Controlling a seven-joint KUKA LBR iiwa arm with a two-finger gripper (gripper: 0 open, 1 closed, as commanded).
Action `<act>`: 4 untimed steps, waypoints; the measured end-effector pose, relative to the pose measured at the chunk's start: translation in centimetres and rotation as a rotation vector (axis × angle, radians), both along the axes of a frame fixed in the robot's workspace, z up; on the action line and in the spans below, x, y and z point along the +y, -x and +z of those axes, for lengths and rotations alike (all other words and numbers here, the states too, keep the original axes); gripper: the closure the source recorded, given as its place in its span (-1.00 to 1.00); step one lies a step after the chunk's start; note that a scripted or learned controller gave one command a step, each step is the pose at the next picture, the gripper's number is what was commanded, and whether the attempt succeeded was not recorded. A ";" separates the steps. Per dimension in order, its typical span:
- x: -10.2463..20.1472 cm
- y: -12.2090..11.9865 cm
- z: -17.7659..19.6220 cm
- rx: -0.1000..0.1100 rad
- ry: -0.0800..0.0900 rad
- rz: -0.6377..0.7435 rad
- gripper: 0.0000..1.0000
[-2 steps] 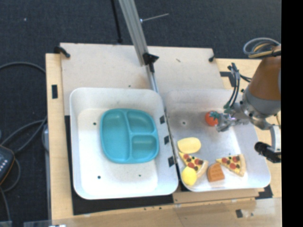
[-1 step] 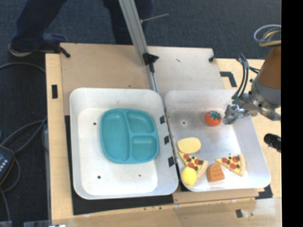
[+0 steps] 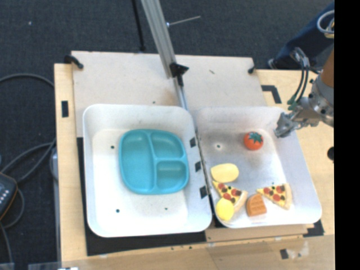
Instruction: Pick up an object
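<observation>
Two shallow white bins sit side by side on the desk [image 3: 236, 86]. The left bin [image 3: 101, 122] holds a turquoise divided plate [image 3: 153, 162] near its middle, with bare white floor all round it. The right bin [image 3: 298, 173] holds the small toys: a red tomato [image 3: 253, 140] in the far part, well apart from the rest, a pale yellow potato-like piece [image 3: 224, 172] near the left wall, a pizza slice [image 3: 229, 193] just on its near side, a lemon [image 3: 224, 210] touching that slice by the near left corner, an orange bread-like piece [image 3: 256, 205] at the near edge, and a second pizza slice [image 3: 277, 194] just beside it on the right.

Open floor lies in the middle and far left of the right bin, between the tomato and the near cluster. The near toys crowd the near rim, so room there is tight.

The claw [image 3: 283, 127] hangs at the far right edge of the right bin, over its rim, to the right of the tomato and apart from it. Nothing is seen between its fingers; whether they stand wide or narrow I cannot tell. A slanted metal pole [image 3: 158, 27] rises from the far side between the bins.
</observation>
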State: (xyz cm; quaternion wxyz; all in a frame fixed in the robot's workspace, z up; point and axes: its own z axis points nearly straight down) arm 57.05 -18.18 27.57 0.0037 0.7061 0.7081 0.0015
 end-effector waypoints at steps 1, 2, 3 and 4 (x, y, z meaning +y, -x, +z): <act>5.3 -0.8 -1.5 0.006 -0.003 0.004 1.00; 9.6 -1.9 -2.5 0.008 -0.004 0.003 1.00; 14.0 -2.6 -2.0 0.006 -0.003 0.004 1.00; 19.3 -3.2 -3.4 0.009 -0.004 0.004 1.00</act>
